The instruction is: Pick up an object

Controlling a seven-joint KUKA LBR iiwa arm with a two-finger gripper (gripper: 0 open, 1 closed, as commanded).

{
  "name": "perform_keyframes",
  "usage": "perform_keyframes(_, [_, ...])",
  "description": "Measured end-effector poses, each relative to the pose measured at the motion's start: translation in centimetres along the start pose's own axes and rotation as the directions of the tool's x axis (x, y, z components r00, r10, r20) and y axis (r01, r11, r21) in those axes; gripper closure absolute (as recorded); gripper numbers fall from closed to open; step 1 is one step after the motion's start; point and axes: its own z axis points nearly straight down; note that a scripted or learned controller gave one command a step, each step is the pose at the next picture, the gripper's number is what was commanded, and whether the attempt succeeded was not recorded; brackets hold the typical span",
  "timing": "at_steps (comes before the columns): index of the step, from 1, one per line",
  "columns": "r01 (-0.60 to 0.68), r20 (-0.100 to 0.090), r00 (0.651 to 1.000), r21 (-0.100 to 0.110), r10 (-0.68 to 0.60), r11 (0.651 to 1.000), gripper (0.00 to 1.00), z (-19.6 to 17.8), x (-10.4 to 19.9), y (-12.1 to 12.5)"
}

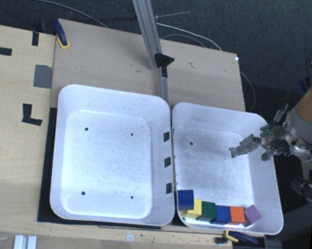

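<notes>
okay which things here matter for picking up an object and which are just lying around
For the job: gripper; blue block, yellow block, green block, orange block, purple block; right bin.

Lying about: left bin, metal pole, cables.

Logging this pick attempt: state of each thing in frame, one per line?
gripper: above the right bin's upper right, clear of the blocks, nothing between its fingers
row of blocks: untouched along the right bin's near wall, blue one stacked on yellow at left end
right bin: holds the blocks
left bin: no objects
</notes>
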Motion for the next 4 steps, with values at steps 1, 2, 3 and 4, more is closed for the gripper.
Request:
perform_keyframes(1, [-0.001, 0.002, 1.0, 0.001, 0.001, 1.0, 0.0, 6.6, -3.1, 7.6])
perform_keyframes(2, [0.0, 0.003, 1.0, 0.0, 0.0, 1.0, 0.0, 6.9, -3.0, 7.6])
perform_keyframes(3, [-0.003, 0.002, 1.0, -0.001, 0.003, 1.0, 0.0, 2.9, -3.1, 2.6])
perform_keyframes(4, [0.001, 0.0, 1.0, 0.005, -0.001, 1.0, 0.0, 14.1, 0.7, 6.0])
